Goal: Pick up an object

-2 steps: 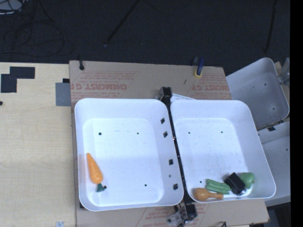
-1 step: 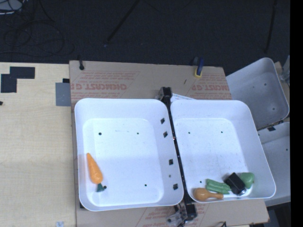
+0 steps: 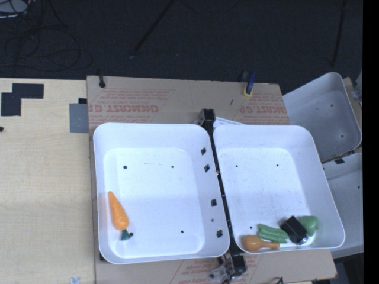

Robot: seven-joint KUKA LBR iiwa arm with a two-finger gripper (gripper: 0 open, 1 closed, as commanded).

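Cardboard-topped bench (image 3: 177, 99), two white bins: toy carrot (image 3: 118, 212) in one, black block (image 3: 294, 229) in the other. Gripper state, can't tell.

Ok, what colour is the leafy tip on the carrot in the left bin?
Dark green, on the orange carrot, seen in the camera view.
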